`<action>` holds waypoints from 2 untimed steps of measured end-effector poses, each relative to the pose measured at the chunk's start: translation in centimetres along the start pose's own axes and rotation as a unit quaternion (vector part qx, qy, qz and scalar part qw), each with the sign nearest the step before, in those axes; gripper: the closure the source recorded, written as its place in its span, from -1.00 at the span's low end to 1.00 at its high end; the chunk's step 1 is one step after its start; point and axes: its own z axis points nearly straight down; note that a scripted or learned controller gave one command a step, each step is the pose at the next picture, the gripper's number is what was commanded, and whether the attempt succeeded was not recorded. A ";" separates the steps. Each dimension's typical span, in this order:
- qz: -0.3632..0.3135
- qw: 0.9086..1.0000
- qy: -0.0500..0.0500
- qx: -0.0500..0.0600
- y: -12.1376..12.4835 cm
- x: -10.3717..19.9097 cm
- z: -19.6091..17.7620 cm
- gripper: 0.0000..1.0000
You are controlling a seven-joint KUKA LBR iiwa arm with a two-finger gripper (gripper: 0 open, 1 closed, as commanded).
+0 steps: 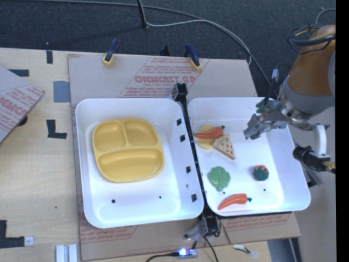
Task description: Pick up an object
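The arm reached in from the right, with the pincer (pixel 256 129) hanging over the upper right part of the right bin (pixel 292 201); whether it was spread or pressed together could not be told at this resolution, and nothing was seen in its grip. Candidate objects all lay in the right bin: a red-orange toy pepper (pixel 209 134) near the upper left, resting against a yellowish piece beneath it; a tan wedge-shaped slice (pixel 224 147) touching or just beside the pepper; a green leafy toy (pixel 218 177) at mid-bin; a small round red-and-green piece (pixel 260 172) to its right; and an orange carrot-like toy (pixel 233 201) near the front wall. The left bin (pixel 87 201) held a yellow divided tray (pixel 128 149). Judgement: these looked like hollow plastic play food, so light, rigid, fairly slick and not fragile. The wedge slice lay nearest the pincer, but it was flat and crowded by the pepper. The carrot-like toy stood apart; a hold across its narrow middle seemed safest. The round piece could roll or squirt out of a pinch.
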 end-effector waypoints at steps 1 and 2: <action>0.000 1.000 0.000 0.000 -1.2 5.3 1.3 1.00; -0.001 1.000 0.000 0.000 -2.7 10.7 2.3 1.00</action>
